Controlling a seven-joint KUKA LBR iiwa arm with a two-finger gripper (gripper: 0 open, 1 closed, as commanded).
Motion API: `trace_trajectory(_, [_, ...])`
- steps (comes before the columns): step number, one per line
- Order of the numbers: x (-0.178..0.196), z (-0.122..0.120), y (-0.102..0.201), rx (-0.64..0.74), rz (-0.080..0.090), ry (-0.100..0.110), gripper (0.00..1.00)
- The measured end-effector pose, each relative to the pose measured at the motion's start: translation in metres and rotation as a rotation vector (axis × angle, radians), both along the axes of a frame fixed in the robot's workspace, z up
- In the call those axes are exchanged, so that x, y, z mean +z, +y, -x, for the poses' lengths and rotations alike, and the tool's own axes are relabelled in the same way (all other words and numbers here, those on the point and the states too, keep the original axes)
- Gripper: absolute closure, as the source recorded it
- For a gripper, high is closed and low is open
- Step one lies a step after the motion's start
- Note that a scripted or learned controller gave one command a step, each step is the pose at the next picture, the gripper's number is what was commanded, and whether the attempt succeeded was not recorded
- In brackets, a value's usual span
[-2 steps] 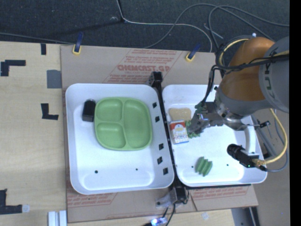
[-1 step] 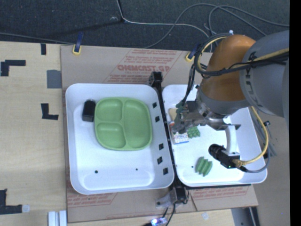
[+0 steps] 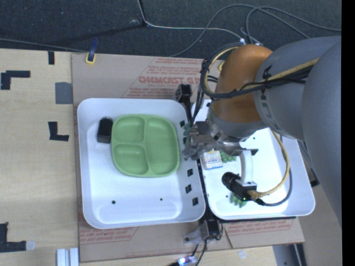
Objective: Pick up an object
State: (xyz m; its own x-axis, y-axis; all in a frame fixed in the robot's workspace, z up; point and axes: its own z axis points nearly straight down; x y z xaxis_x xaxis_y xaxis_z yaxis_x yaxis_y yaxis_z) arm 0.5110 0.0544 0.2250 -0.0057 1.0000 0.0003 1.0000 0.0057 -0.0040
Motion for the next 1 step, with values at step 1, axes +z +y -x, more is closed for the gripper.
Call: trace_trajectory(1, [0.0015, -0.0086, 0.0483, 0.001, 0.0, -0.002, 1.0])
